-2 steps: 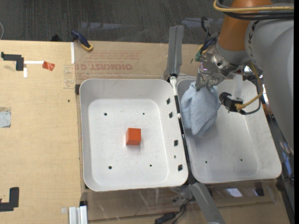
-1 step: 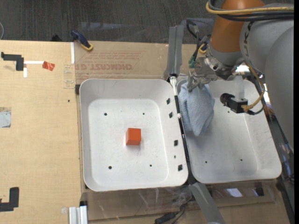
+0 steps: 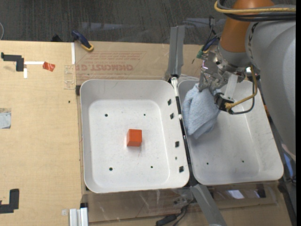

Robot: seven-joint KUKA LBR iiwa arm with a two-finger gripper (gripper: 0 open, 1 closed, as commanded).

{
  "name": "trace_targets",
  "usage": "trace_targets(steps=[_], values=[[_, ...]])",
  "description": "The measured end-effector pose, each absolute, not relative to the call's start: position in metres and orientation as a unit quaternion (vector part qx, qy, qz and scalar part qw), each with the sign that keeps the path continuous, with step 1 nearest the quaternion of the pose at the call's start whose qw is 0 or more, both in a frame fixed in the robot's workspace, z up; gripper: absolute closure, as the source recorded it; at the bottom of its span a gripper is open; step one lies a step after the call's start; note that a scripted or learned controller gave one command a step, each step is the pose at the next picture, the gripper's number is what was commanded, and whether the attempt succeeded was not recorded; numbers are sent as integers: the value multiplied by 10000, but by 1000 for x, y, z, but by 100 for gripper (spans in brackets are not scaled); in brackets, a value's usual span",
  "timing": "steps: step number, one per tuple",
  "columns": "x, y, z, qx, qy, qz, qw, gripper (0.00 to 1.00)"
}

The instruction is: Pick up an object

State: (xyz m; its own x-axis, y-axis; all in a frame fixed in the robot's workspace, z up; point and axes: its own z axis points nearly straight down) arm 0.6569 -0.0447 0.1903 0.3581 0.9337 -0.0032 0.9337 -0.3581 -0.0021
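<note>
My gripper [image 3: 207, 87] is over the far left corner of the right bin [image 3: 237, 147]. A light blue cloth [image 3: 198, 113] hangs bunched from its fingers, its top pinched between them. The cloth's lower end droops against the bin's left wall. A small red block [image 3: 134, 138] sits alone near the middle of the left bin [image 3: 85, 126], well away from the gripper.
The grey arm with its orange band [image 3: 240, 22] fills the upper right and overhangs the right bin. A cable [image 3: 244, 105] loops beside the gripper. A divider with black clips [image 3: 178, 121] separates the bins. Cardboard [image 3: 122, 65] lies behind the left bin.
</note>
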Motion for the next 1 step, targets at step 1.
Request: trace_targets(steps=[1], values=[[658,-23,190,7987,6018,-26,-2,100]])
